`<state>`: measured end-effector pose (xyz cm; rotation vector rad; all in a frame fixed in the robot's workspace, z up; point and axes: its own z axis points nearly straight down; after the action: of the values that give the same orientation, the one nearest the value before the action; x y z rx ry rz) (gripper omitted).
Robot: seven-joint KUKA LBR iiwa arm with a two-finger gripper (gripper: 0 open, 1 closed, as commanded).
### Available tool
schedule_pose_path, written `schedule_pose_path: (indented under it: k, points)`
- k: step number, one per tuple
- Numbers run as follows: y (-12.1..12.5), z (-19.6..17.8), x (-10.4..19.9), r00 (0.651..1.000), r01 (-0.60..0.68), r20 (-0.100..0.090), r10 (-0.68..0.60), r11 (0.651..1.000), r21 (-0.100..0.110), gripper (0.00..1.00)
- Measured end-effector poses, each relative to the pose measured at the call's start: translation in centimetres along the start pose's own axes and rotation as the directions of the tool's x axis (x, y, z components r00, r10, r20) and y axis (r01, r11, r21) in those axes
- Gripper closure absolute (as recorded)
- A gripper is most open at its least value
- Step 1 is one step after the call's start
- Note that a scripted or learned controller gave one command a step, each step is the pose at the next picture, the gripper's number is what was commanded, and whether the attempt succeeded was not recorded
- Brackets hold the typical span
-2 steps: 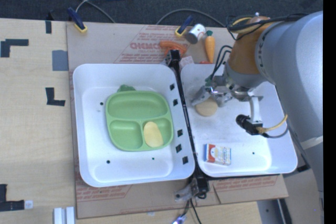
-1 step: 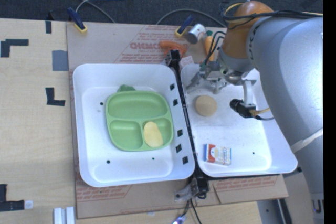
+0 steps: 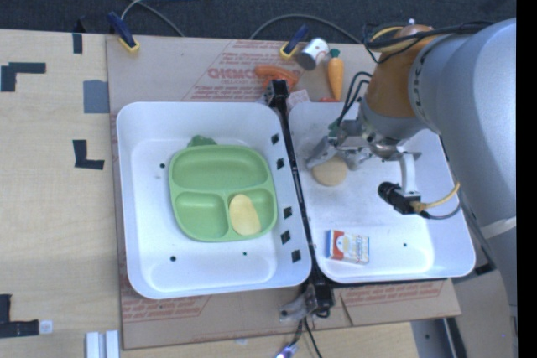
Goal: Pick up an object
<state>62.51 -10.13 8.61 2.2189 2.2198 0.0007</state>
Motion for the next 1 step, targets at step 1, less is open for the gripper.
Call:
schedule_pose_path:
  k: [1]
  points:
    - [-1.72,-0.04,0.51,1.0,0.0,0.001,0.0,1.0,-0.002,0.0]
